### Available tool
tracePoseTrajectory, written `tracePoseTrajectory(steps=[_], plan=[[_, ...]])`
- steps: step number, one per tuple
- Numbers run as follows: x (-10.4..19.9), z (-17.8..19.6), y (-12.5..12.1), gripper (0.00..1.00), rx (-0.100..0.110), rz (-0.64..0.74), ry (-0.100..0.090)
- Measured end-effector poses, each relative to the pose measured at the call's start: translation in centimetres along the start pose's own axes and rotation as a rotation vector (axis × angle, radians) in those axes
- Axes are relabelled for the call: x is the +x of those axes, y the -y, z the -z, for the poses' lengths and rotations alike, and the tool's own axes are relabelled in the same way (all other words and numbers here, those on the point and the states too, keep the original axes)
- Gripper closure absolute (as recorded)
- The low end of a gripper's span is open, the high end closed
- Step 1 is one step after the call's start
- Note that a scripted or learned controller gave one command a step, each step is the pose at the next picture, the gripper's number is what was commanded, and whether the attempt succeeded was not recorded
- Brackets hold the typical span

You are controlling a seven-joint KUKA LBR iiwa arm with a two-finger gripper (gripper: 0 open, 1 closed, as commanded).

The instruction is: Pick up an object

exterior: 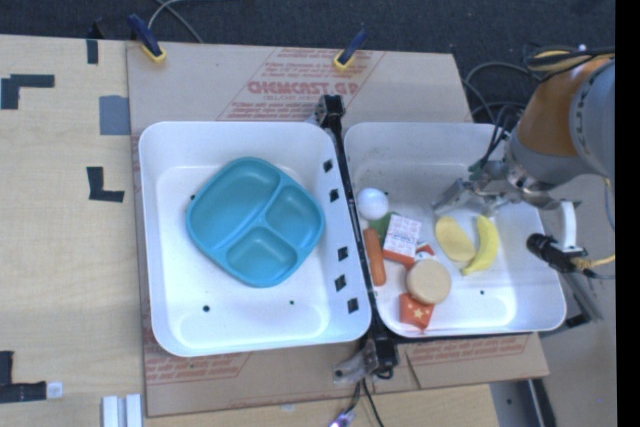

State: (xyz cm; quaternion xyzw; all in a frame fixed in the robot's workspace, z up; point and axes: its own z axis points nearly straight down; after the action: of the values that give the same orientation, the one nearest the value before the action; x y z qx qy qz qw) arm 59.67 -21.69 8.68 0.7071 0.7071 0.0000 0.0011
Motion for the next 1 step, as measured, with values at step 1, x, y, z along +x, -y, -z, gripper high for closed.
tracePoseTrajectory(steps=[1], plan=[[-0.48,0.03,4.45,0.00,-0.004,0.001,0.002]])
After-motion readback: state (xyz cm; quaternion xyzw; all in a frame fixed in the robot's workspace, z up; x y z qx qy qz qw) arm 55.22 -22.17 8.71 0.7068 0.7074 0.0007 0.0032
